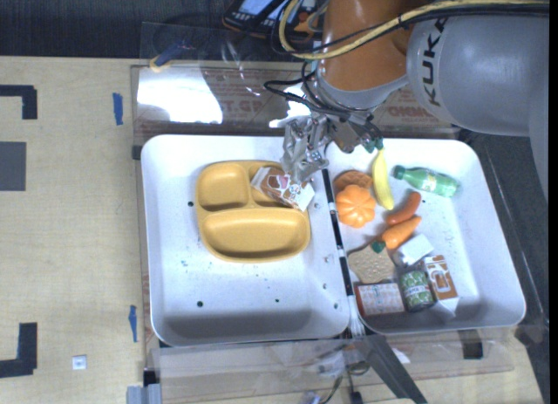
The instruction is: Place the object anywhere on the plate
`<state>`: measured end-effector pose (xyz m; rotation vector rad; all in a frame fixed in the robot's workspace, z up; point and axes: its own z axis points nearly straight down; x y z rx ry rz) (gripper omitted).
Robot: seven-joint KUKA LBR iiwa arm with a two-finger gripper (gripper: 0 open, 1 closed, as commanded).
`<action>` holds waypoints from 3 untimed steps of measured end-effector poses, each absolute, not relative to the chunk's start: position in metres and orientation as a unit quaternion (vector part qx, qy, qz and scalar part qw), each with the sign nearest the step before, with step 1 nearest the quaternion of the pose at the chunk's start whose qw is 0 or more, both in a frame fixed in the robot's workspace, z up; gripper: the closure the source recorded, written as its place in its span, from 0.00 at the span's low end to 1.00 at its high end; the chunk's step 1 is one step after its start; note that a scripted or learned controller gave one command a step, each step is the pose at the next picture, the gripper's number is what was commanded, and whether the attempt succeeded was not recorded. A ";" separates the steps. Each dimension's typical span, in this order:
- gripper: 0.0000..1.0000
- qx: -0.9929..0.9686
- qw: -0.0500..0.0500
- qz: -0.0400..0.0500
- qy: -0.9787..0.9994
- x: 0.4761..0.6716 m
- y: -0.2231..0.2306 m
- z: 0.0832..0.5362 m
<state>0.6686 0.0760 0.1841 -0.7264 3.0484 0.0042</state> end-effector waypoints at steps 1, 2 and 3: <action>1.00 -0.230 0.008 0.003 0.973 0.671 0.077 0.194; 1.00 -0.196 0.001 0.001 0.981 0.655 0.023 0.183; 1.00 -0.183 0.004 0.001 0.983 0.669 0.014 0.184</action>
